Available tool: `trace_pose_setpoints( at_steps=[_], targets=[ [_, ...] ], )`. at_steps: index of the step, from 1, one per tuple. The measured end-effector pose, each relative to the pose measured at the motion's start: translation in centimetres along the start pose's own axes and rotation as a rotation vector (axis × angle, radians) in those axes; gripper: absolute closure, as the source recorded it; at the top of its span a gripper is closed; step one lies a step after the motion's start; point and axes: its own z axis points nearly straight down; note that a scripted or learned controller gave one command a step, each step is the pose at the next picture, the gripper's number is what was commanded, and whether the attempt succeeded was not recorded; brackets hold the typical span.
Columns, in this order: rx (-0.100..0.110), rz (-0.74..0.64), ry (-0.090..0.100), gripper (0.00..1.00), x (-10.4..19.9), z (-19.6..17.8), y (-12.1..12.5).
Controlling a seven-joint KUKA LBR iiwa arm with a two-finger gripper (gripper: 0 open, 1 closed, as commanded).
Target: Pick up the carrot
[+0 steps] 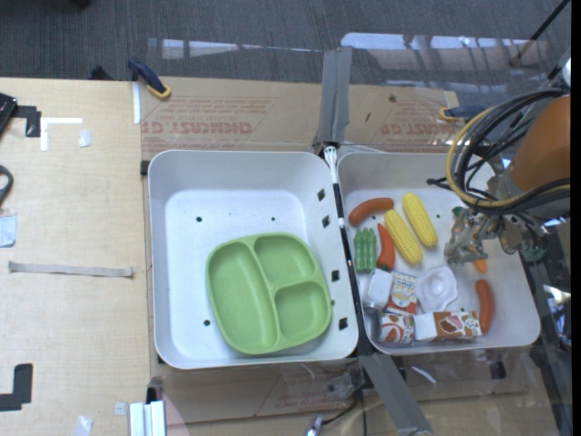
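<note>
Tool [467, 242] sits low in the right bin [519, 330]; you cannot tell whether it is spread or pressed together. Carrot [385, 246] lies between green pod [364, 249] and corn cob [401, 236]. Likely light, stiff and slick, so take it across mid-body.
</note>
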Motion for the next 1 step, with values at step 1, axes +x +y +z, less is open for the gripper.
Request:
trace_pose_setpoints(
  at_steps=[1],
  targets=[
    [0.000,-0.001,0.000,0.00,-0.02,-0.01,0.02]
  ],
)
